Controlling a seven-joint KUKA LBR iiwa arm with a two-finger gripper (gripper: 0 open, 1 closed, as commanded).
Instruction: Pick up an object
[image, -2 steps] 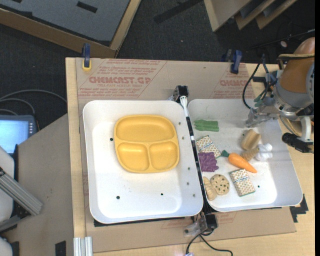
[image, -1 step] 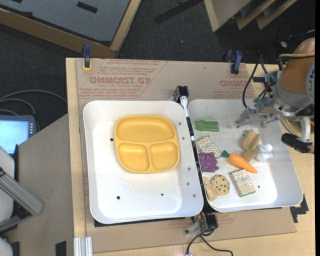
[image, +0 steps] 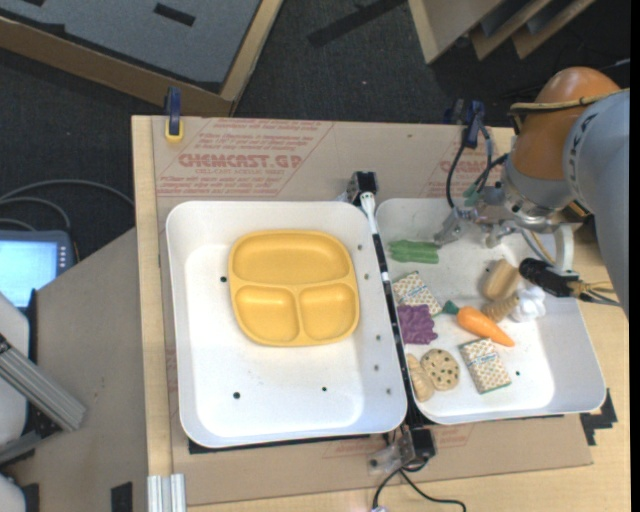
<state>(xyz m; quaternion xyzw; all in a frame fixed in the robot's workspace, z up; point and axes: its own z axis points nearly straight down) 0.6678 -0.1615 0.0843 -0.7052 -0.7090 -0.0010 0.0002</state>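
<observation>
2 white bins sit side by side on the bench. The left bin (image: 200, 350) has a yellow tray (image: 294, 285) with 3 sections lying in its upper half.

The right bin (image: 570, 385) has small toy foods in it. A green piece (image: 414, 251) lies near the top left corner. Below it sits a checked cracker (image: 414, 292), and just under that a purple bunch of grapes (image: 415, 323). A round cookie (image: 439, 369) lies near the bottom edge, with a second checked square (image: 486, 365) just beside it on the right. An orange carrot (image: 482, 324) lies in the middle, tilted. A tan piece (image: 498, 279) sits up and to the right of the carrot.

The grey arm (image: 590, 130) comes in from the right, above the top part of the right bin. The gripper (image: 485, 215) hangs by the top edge of that bin, near the green piece. I cannot tell how it is set, and I see nothing held in it.
</observation>
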